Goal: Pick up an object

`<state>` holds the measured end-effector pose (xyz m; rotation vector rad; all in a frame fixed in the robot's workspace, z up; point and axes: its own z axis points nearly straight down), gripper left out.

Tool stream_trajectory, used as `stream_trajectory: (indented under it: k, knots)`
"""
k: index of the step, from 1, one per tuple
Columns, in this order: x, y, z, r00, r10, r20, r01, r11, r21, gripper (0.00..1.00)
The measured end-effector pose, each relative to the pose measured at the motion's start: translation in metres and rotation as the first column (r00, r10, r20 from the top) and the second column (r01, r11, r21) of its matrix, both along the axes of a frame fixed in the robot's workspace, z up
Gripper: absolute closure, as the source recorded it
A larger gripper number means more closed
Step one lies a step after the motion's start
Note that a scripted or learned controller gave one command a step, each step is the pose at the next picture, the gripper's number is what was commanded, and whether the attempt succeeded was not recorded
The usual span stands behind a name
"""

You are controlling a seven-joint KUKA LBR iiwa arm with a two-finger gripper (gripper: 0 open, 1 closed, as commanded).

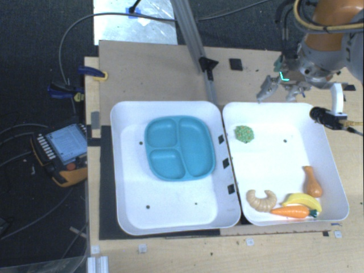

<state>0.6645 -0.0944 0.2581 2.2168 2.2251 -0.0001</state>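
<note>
In the right bin [284,152], a small green broccoli-like piece [244,133] lies near the back left corner. At its front sit a tan croissant [261,200], an orange carrot [293,212], a yellow banana [304,200] and a brown drumstick [311,182]. My gripper [280,90] hovers above the back rim of the right bin. It is open, with nothing between its fingers [265,89]. It stands well behind the broccoli piece and far from the front cluster.
The left bin [128,169] holds a blue divided plate [180,147]. A black fitting [324,116] sticks in at the right bin's far right rim. A metal pole [190,30] slants across the back of the bench.
</note>
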Motion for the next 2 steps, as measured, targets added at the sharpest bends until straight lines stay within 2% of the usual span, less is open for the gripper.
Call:
stream_trajectory:
  k: [1,2]
  knots:
    - [0.0,0.0,0.001,1.0,0.0,0.002,0.0,1.0,0.0,0.0]
    - [-0.004,-0.004,-0.042,1.0,-0.002,-0.001,0.002,1.0,0.0,0.0]
